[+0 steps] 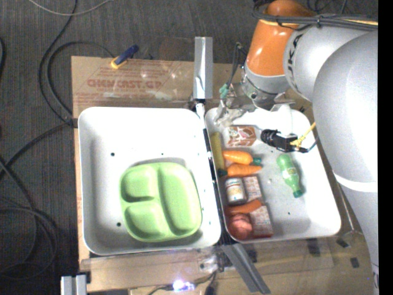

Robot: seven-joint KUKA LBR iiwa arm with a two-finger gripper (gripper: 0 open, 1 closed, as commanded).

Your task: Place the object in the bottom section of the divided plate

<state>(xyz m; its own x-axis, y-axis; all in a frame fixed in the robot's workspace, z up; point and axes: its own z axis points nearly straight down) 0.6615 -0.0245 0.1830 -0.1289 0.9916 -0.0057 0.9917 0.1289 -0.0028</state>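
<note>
Over the right bin's far left corner, the gripper hangs low, blurred against the rim; whether it is open or closed cannot be judged. Toy food lies along that bin's left wall: carrots, a can, a green bottle apart. The green divided plate sits in the left bin, the arm cut off at right.

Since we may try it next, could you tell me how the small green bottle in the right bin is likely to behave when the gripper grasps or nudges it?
The green bottle lies on its side on the right bin floor, so a nudge would probably roll it. Its rounded, glossy-looking body may slip between fingers. It looks small and probably light.
</note>
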